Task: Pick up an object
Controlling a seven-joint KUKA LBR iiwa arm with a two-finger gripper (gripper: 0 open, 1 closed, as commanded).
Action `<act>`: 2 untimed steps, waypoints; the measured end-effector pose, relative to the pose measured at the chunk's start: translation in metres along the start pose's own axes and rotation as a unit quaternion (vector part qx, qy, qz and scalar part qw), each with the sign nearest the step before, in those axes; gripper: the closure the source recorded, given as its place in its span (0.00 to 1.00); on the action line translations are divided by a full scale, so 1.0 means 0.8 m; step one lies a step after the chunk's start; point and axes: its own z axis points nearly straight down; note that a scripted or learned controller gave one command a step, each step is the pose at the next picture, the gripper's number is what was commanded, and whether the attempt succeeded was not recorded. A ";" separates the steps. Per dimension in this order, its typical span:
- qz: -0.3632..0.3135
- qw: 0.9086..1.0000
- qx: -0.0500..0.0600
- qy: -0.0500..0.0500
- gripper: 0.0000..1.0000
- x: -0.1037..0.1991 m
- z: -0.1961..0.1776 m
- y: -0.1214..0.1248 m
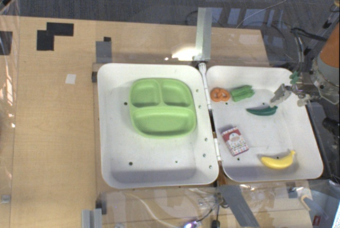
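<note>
Nothing was picked yet when I checked. My gripper (284,93) hung over the right bin (313,166) near its far right corner, and I couldn't tell how the pincer stood; nothing visibly in it. Candidates all lay loose in that bin: dark green pepper (262,110) nearest the tool, banana (277,160) by the near edge, small red box (234,141), orange piece (220,95). Descent, grasp and lift all remained.
</note>
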 end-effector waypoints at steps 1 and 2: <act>0.000 1.000 0.000 0.000 0.00 0.000 0.000 0.000; -0.049 0.999 0.000 0.000 0.00 0.046 0.044 -0.052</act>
